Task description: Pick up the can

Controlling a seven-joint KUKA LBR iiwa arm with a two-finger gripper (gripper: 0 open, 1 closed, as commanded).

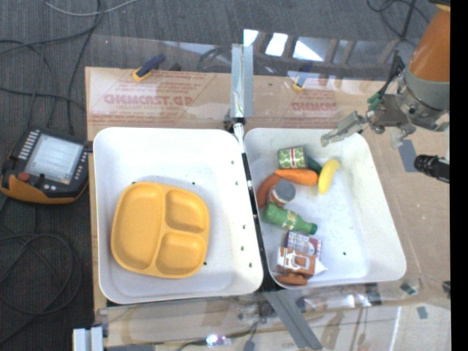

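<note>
Bins number two: the left bin (102,218) and the right bin (365,225), both shallow, white and glossy, side by side on a bench topped with brown printed cardboard. One yellow tray (161,229) lies in the left bin, moulded plastic with rounded corners and three compartments.

Six things lie in the right bin, clustered along its left side: one can (292,157), one carrot (296,176), one banana (328,175), one brown round piece with a grey cap (276,191), one green bottle (289,219) and one printed carton (300,255).

One arm reaches in from the right, grey with an orange band, and carries one pincer (338,134). Its fingers (344,129) point left and down over the far rim of the right bin; whether they are spread or pressed together I cannot tell. Nothing is seen between them.

The can lies on its side near the far end of the right bin, green with a red label, a short cylinder. It sits left of the pincer and nearer the camera, apart from it, with bare bin floor between them. The carrot lies just beside the can on its near side; the banana is to the can's right, curved and smooth.

One orange-edged pendant (47,165) with a screen rests on the floor left of the bench.
</note>
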